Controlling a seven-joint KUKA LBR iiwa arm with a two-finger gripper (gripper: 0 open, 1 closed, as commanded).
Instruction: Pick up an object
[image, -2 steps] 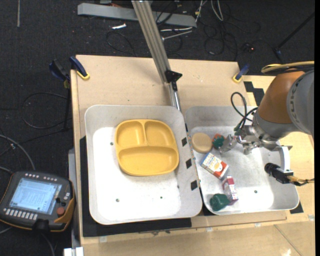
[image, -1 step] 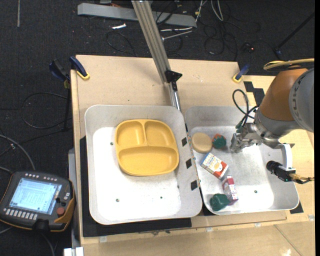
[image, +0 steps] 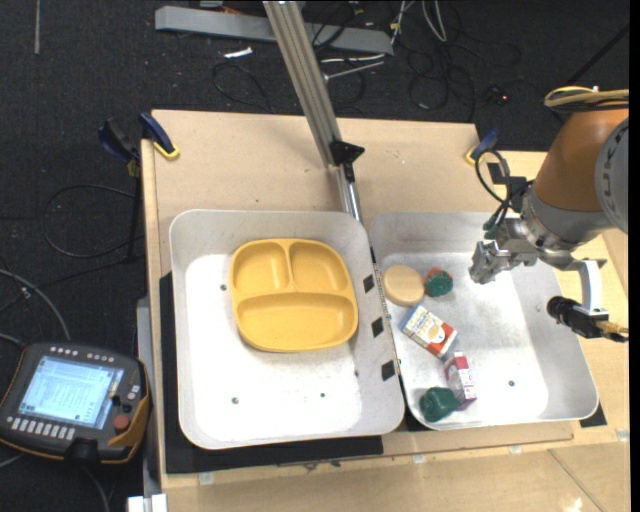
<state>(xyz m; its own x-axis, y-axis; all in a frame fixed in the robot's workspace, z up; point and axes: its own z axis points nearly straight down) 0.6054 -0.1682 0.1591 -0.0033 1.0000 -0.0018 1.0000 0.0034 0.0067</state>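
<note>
Right bin (image: 560, 395), shallow white plastic, holds the pickable stuff, all clustered toward its left side: round tan disc-shaped block (image: 404, 285) near the inner wall, small dark green lump (image: 438, 284) just beside it on the right, orange-and-white carton (image: 429, 331) lying tilted below those, small red-and-white packet (image: 461, 377) below the carton, second dark green lump (image: 437, 403) at the bin's front-left corner, touching or nearly touching the packet. Left bin (image: 200, 300), same white plastic, carries a yellow three-compartment plastic plate (image: 294, 294). Grey two-finger gripper (image: 488, 264) sits over the right bin's upper middle, right of the small green lump, apart from it, nothing between it and the items. Cannot tell whether the claw is apart or together. Grey arm with orange band (image: 588, 150) reaches in from the right, wrist angled down-left. Teach pendant (image: 68, 398) lies on the floor at lower left.
</note>
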